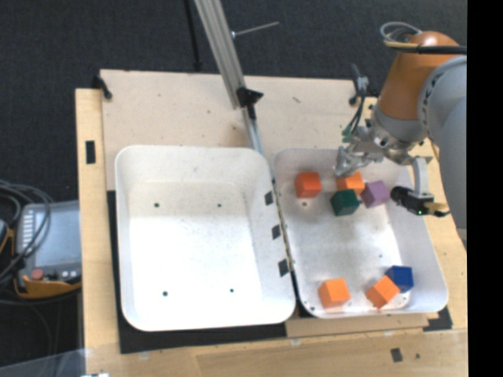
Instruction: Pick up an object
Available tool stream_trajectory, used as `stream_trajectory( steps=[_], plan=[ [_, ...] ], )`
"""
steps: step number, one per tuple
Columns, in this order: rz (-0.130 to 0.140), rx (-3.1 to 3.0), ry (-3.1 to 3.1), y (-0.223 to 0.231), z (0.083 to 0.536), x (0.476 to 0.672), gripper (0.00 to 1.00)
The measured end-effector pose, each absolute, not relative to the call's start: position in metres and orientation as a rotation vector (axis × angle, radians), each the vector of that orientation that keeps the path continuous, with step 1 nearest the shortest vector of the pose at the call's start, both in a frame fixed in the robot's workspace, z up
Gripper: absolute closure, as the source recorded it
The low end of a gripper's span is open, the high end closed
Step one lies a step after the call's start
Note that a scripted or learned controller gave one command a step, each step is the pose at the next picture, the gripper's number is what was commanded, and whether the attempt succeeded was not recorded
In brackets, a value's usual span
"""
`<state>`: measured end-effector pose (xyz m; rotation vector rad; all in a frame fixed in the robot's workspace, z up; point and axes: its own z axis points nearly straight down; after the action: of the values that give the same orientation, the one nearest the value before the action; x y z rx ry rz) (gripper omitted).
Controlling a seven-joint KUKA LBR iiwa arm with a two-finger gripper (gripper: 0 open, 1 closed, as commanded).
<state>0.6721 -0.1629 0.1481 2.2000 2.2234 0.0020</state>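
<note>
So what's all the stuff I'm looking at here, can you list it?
Orange blocks: 4, all in the right bin; one at upper left, one under the claw, two near the bottom edge.
Green block: 1, dark green, upper part of the right bin, below the claw.
Purple block: 1, right of the green block.
Blue block: 1, lower right corner, against an orange block.
Bins: 2, white, side by side; left bin, right bin.
Bench: 1, tan, under both bins.
Metal rail: 1, silver, slanting down from the top.
Device: 1, grey, with cables, far left.
Arm: 1, grey with an orange band, from the right.
Claw: 1, over the upper right bin.
</note>
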Motion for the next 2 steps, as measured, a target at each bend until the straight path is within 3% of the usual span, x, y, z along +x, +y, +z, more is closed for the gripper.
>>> stream_trajectory(
  steps=[2],
  plan=[
    [0.007, 2.213, 2.222, -0.173, 0.24, 0.671, 1.0]
  ],
)
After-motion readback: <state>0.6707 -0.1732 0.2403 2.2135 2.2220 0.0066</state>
